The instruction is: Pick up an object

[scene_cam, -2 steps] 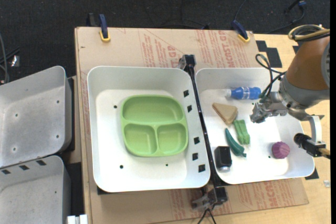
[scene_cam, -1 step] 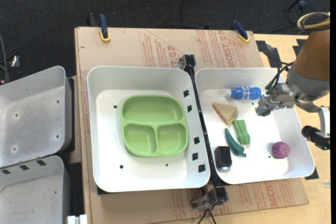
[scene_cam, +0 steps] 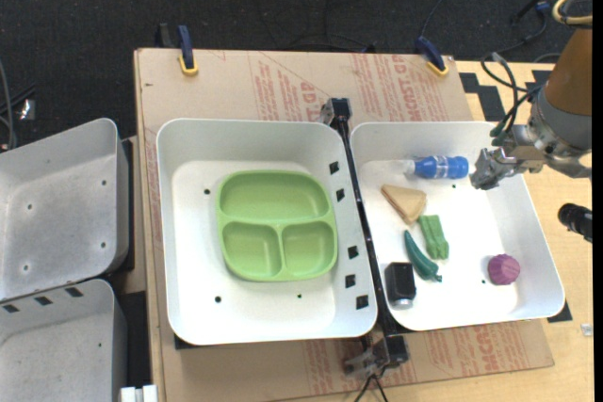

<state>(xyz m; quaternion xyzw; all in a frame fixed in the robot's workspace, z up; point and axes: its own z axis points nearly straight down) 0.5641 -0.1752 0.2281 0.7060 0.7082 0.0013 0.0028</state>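
Left bin [scene_cam: 179,202], shallow white plastic: holds a light green plastic plate [scene_cam: 278,224] with three compartments, lying flat near the middle.

Right bin [scene_cam: 537,231], same shallow white type, touching the left one along a black-clipped seam. Contents, left to right: small black rectangular block [scene_cam: 400,282] near the front corner; tan wedge-shaped piece [scene_cam: 405,201]; dark green slender pepper-like item [scene_cam: 422,256] just beside a lighter green ribbed piece [scene_cam: 434,235]; blue bottle with a white cap [scene_cam: 438,168] lying on its side near the back wall; purple round object [scene_cam: 503,269] toward the front right.

My gripper [scene_cam: 490,169] sits over the back right part of the right bin, just right of the blue bottle, apart from it. Nothing visible between my fingers. Whether they are spread or pressed together: cannot tell at this angle.
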